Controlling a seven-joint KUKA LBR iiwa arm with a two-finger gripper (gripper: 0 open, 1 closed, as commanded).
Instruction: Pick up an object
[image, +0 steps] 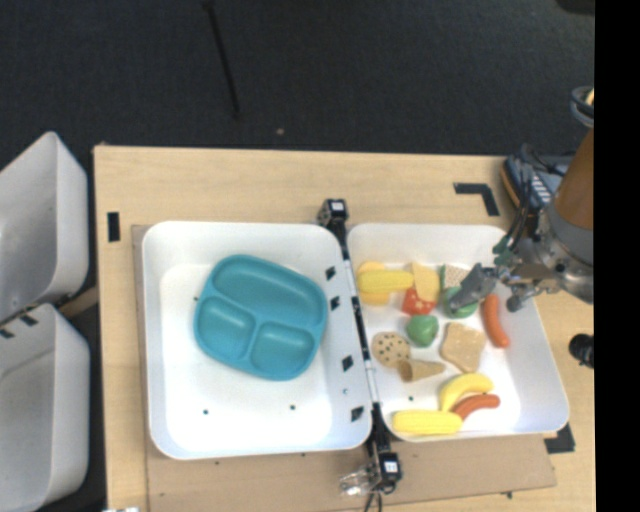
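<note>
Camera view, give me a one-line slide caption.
Arm's end effector hovers over toy food in right bin; blue plate in left bin.

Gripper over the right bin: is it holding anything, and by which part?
Cannot be told: the gripper sits low among the toy food, with nothing visibly between its fingers.

Colours shown: teal plastic sectioned plate (262, 316) in a shallow white left bin (160, 400); yellow plastic corn cob (427, 423), orange-red plastic carrot (494, 321), green plastic pepper (423, 329); pale wooden worktop (250, 180).

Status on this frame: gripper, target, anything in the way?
Gripper low over right bin, nothing seen held. Toy food crowded beneath; carrot and toast nearest. Blue tray in left bin, untouched.
</note>
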